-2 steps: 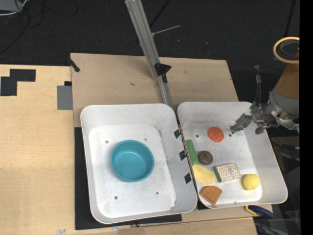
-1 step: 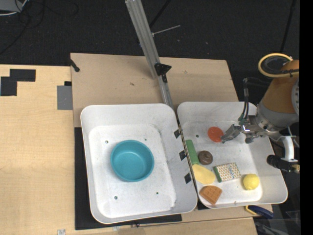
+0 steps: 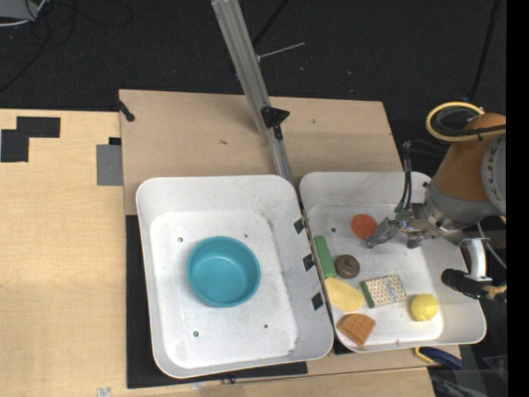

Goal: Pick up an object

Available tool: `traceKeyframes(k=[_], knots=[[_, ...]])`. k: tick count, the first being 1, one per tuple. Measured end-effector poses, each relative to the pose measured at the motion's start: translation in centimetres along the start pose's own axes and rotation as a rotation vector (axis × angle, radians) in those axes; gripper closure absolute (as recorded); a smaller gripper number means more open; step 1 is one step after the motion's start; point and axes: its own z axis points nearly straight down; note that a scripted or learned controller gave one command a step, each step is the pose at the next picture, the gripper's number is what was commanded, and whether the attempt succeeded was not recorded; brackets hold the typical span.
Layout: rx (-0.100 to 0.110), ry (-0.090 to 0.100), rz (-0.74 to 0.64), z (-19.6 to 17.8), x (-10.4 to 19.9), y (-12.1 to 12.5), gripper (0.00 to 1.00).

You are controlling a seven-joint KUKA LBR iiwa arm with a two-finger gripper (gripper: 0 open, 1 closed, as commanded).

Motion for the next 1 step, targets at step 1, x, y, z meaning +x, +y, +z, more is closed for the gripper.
traceKeyframes(k=[1], knots=[[-0.003,-0.001,0.000,-1.16,-0.06,0.06,1.00]])
